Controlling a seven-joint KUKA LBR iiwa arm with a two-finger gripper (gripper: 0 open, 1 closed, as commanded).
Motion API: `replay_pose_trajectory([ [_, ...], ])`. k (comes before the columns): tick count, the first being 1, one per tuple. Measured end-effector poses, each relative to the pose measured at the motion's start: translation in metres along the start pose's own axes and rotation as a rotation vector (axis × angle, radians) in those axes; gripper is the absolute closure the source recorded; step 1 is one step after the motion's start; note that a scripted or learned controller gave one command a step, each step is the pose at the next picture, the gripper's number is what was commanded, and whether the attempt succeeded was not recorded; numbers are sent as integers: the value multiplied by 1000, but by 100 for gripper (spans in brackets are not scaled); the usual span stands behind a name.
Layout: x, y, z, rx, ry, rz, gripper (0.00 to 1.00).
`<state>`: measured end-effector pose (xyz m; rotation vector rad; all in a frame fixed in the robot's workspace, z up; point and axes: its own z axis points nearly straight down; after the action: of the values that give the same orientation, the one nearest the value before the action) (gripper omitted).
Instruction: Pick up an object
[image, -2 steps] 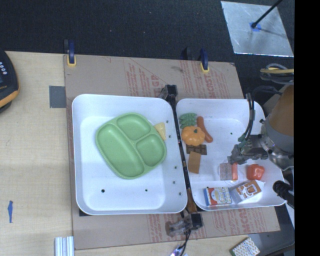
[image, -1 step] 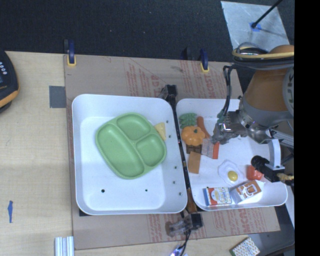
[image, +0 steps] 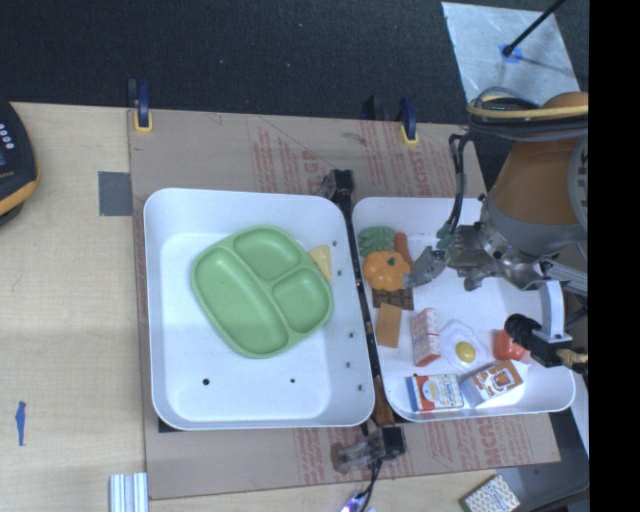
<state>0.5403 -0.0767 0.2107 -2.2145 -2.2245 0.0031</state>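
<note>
We see two shallow white bins side by side on a brown cardboard sheet (image: 250, 150) clamped to the wooden bench (image: 60, 330). The left white bin (image: 170, 390) holds a pale green three-compartment plastic plate (image: 262, 290), lying flat and slightly rotated, with a small pale yellow wedge (image: 320, 262) touching its right edge. The right white bin (image: 560, 395) holds the candidate pick objects: a dark green leafy toy vegetable (image: 376, 239) at the upper left, a slim orange-red stick-shaped piece (image: 402, 246) just beside it, an orange toy pumpkin with a green stem (image: 386, 270) below them, a dark brown square block (image: 398, 298) touching the pumpkin's lower side, a tan rectangular block (image: 388, 325) below that, a red and white small carton (image: 426, 336) near the bin's middle, a toy fried egg with a yellow yolk (image: 464, 350) to its right, a small red piece (image: 507, 347) farther right, and two printed cartons along the lower wall, a blue and white one (image: 436, 392) and a red and white one (image: 494, 382), just beside each other. The grey arm with its orange band (image: 535, 185) covers the upper right part of this bin. The grey metal two-finger gripper (image: 432, 264) sits low at the bin's upper middle, just right of the pumpkin; we cannot tell whether its fingers are apart or together, and we see no object between them. A black cable (image: 460, 190) runs beside the wrist. Two blue clamps (image: 141, 100) grip the cardboard's far edge.
</note>
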Motion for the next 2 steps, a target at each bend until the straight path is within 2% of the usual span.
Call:
replay_pose_trajectory([
  [1,-24,-49,71,10,1,3,0],
  [2,-28,-43,121,2,0,-1,0],
])
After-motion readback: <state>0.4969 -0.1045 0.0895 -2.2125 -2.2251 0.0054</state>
